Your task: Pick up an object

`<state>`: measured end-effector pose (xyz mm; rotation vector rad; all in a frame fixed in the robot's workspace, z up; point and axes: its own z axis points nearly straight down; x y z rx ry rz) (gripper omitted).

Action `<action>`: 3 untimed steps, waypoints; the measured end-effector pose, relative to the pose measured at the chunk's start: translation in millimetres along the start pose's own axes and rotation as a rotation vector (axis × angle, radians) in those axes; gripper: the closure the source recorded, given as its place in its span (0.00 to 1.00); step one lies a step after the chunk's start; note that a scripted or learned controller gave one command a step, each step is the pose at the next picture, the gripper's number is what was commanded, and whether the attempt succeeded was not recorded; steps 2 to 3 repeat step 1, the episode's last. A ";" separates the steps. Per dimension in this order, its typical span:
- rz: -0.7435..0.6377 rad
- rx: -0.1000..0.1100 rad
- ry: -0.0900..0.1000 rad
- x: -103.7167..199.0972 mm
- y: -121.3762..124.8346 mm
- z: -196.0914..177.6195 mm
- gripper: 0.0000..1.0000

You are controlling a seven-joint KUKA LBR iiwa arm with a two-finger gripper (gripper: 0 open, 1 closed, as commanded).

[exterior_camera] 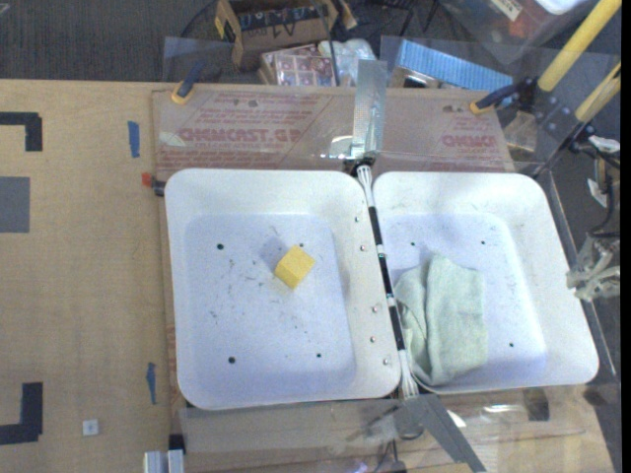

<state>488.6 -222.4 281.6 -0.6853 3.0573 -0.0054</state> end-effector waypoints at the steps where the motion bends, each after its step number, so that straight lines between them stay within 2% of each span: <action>1: 0.199 0.002 -0.002 -31.9 -16.0 -7.3 1.00; 3: 0.199 0.002 -0.002 -31.9 -16.0 -7.3 1.00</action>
